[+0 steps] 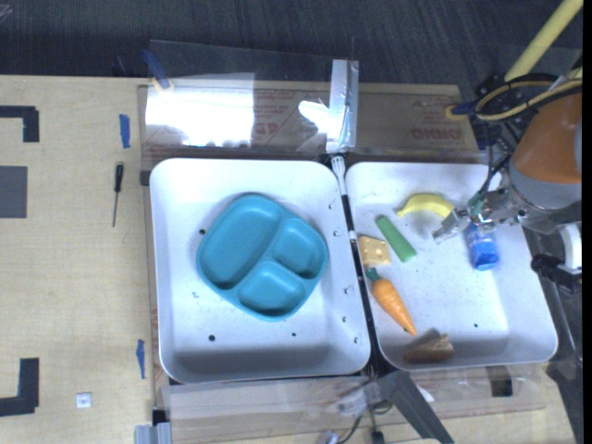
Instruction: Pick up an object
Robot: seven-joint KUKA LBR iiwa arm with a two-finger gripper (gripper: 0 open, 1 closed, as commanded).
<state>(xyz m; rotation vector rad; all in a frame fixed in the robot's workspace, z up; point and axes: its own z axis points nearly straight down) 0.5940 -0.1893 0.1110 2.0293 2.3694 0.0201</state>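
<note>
The right bin (518, 340) holds a yellow banana (424, 205), a green stick (395, 238), a yellow cheese wedge (374, 250), an orange carrot (393, 305), a brown piece (429, 345) near the front wall, and a small blue bottle-like object (484, 249). My gripper (460, 220) reaches in from the right under the orange band (551, 146). It hangs low over the bin, just right of the banana and right above the blue object's upper left. I cannot make out whether it touches either one.
A blue divided plate (263, 254) lies in the left bin (176, 340). A clear plastic sheet (240, 109) stands behind the bins. Cables (504, 95) and a yellow hose (553, 26) hang at the upper right. The wooden bench (65, 248) extends to the left.
</note>
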